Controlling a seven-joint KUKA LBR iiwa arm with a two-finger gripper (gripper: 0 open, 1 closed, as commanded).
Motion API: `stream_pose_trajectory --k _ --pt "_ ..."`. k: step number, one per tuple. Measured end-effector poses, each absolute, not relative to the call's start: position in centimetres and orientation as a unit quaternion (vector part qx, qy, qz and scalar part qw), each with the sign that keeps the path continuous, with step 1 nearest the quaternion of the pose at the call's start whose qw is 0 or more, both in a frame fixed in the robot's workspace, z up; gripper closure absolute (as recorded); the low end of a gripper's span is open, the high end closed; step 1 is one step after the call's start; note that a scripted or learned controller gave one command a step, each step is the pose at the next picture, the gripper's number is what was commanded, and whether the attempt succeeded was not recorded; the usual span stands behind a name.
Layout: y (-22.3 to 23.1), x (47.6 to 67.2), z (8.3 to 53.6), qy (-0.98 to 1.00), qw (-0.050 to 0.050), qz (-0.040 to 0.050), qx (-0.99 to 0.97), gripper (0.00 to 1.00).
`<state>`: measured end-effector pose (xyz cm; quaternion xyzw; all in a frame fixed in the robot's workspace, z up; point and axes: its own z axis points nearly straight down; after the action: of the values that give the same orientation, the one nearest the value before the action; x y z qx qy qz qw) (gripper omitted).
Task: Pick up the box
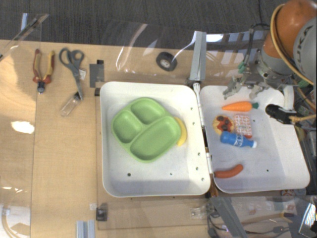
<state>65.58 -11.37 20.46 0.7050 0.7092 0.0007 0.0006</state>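
Box [242, 125]: a small flat carton with a red-and-white printed face, lying in the right bin [277, 172] between the toy carrot [239, 106] above and the blue bottle [237, 140] below, touching the bottle. The arm [292, 29] enters from the right, its gripper [247, 86] poised above the bin's far edge, near the carrot, fingers spread and holding nothing.

A single fixed camera looks down from above at a slant, far enough back to take in the whole tabletop [59, 148]. The left bin [114, 182] sits near the middle, the right bin [277, 167] toward the right edge. The arm [292, 29] enters at the far right, and dark floor runs along the far edge.
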Motion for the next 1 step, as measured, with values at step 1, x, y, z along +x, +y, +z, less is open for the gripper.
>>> stream_pose_trajectory --k 1 --pt "-14.5 61.68 11.58 0.741 0.002 0.0014 0.671 0.0"
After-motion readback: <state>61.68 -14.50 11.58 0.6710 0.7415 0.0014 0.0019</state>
